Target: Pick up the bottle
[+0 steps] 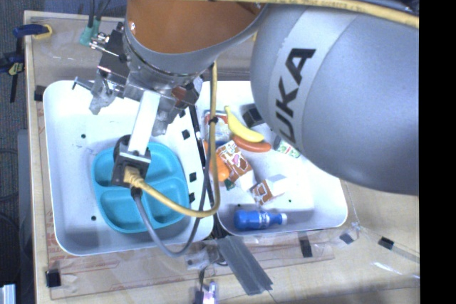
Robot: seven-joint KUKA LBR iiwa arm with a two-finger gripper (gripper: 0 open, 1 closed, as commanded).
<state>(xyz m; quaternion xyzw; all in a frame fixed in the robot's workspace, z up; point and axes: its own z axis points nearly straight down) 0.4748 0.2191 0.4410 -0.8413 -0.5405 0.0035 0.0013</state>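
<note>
The bottle is blue with a white cap end. It lies on its side along the near wall of the right bin. My gripper hangs over the far part of the left bin, well to the left of the bottle and across the divider from it. Nothing shows in its grasp. The arm's large grey and orange body covers the top of the view and the far right part of the right bin.
A blue divided tray lies in the left bin below the wrist. In the right bin, a yellow banana, an orange item and snack packets lie beyond the bottle.
</note>
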